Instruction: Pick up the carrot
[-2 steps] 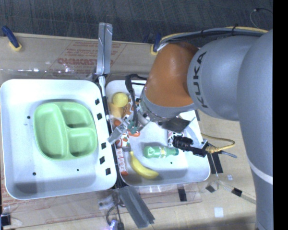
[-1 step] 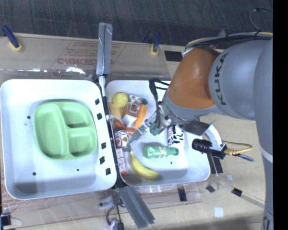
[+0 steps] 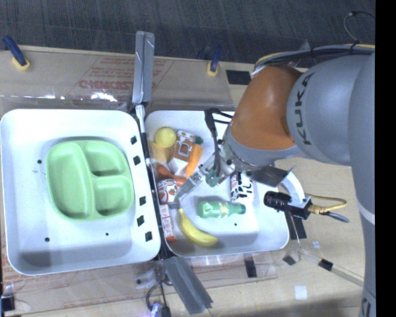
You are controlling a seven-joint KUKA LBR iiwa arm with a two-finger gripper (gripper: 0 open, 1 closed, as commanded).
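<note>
Now | carrot (image 3: 194, 157) just left of gripper (image 3: 213, 175) | gripper state: cannot tell

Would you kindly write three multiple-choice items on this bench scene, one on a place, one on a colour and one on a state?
1. Where does the carrot lie?
A. in the right bin
B. on the green tray
C. on the bench outside the bins

2. What colour is the divided tray in the left bin?
A. red
B. light green
C. black

3. How does the green bottle rest?
A. upright
B. on its side
C. on the tray

Key: 1 A, the carrot sits in the right bin beside the gripper. 2 B, the tray is light green. 3 B, the bottle's length runs flat along the bin floor.
</note>
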